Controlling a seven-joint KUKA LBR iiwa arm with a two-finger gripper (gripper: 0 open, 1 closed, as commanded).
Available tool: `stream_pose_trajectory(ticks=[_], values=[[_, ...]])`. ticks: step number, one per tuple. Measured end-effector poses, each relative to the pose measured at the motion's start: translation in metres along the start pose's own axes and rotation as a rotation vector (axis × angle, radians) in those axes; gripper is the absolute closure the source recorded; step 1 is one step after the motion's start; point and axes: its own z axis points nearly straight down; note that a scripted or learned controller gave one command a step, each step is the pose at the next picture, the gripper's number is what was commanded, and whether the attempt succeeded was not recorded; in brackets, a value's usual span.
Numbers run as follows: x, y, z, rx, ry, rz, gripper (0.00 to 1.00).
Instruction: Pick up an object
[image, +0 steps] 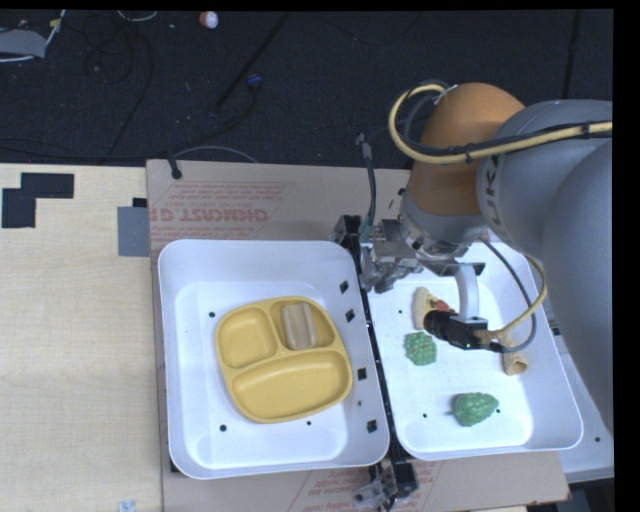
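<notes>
yellow tray in left bin; 2 green pieces in right bin.

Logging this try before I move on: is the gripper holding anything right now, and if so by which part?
Cannot be told. The gripper hangs over the right bin's upper left corner, its tips hidden under the wrist. Both green pieces lie loose.
</notes>
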Motion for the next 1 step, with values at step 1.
stream_pose_trajectory(ticks=[1], values=[[0.0401,0.0196,-0.0027,-0.001,0.000,0.000,1.00]])
